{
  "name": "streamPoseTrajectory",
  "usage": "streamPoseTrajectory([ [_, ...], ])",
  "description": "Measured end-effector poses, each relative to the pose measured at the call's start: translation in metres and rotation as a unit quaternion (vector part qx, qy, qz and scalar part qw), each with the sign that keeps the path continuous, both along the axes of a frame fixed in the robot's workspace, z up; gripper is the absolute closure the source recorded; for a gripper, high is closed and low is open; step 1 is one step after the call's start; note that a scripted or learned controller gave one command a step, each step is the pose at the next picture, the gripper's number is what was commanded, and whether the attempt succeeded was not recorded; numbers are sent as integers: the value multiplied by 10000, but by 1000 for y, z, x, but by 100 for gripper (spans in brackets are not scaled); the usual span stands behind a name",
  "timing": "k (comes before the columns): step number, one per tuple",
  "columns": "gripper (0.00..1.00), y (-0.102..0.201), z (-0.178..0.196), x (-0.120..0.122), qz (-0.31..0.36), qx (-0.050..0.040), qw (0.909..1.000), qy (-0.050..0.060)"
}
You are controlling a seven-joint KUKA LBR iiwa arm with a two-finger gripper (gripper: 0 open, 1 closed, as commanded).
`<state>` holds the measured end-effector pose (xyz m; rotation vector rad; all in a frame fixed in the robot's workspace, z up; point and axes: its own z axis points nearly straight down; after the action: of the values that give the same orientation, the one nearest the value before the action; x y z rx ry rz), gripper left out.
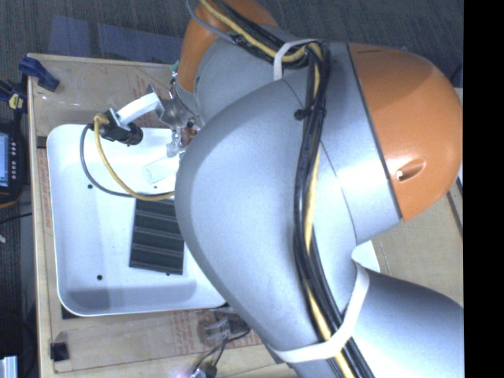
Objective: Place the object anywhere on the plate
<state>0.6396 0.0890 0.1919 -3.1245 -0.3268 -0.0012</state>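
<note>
- Tool: I see it low over the far end of the left white bin, largely masked by the grey arm; I cannot tell its state.
- Task object and plate: I cannot identify either; a dark ribbed mat lies on the bin floor, apart from the tool.
- Risk: the yellow cable loops across the bin and could snag during a move.
- Risk: releasing blind could drop the object off target.
- Room: the bin floor beside the mat is open; the bin's walls and the bench edge lie close by.
</note>
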Motion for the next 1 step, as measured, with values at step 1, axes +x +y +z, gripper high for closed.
streamPoseTrajectory([
  [1,100,83,-102,-2,649,-6,9979,32],
])
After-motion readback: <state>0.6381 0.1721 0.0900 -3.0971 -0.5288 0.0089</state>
